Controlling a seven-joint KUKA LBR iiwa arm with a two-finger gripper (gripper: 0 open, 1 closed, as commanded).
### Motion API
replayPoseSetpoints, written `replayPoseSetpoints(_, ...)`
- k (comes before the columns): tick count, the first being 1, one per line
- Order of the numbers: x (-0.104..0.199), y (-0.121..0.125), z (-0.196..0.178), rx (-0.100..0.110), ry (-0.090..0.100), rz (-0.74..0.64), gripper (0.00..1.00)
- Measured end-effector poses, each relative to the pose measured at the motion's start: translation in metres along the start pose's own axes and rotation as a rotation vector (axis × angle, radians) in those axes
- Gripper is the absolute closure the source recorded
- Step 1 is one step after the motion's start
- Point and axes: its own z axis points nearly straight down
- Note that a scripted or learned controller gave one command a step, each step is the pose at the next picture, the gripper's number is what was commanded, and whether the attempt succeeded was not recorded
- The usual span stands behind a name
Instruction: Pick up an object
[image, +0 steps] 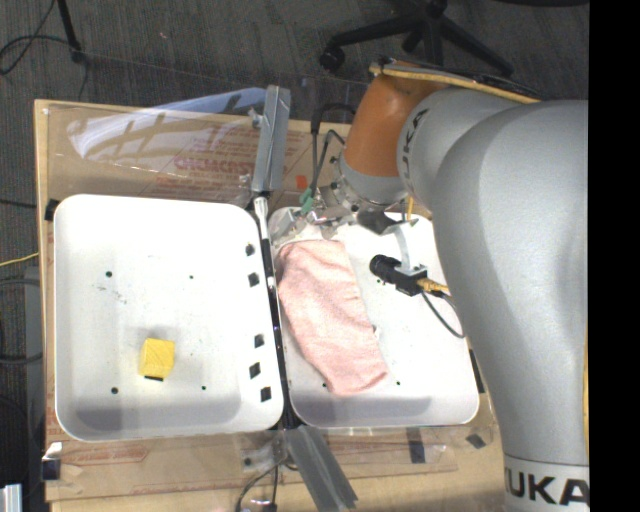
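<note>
A pink cloth (327, 312) lies along the left side of the right bin (440, 395), stretched from the far left corner toward the near wall. A small yellow block (157, 358) sits in the left bin (90, 240), toward its near left part. My gripper (312, 216) is down at the far left corner of the right bin, just at the cloth's upper end, below the orange wrist band (385, 125). The arm's grey body covers the right side of that bin.
A metal divider (268, 300) with black clips runs between the two bins. A clear plastic sheet (170, 140) lies on the wooden bench behind the left bin. A black connector with a cable (398, 272) hangs off the arm over the right bin.
</note>
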Motion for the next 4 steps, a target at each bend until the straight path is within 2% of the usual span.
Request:
replayPoseSetpoints(1,-0.002,-0.017,-0.025,0.005,0.003,-0.123,0.00)
replayPoseSetpoints(2,0.002,-0.045,0.013,0.004,0.002,-0.035,0.00)
replayPoseSetpoints(3,-0.007,-0.019,0.036,-0.001,-0.015,-0.082,0.00)
replayPoseSetpoints(4,-0.083,-0.024,0.043,0.023,0.012,-0.163,0.00)
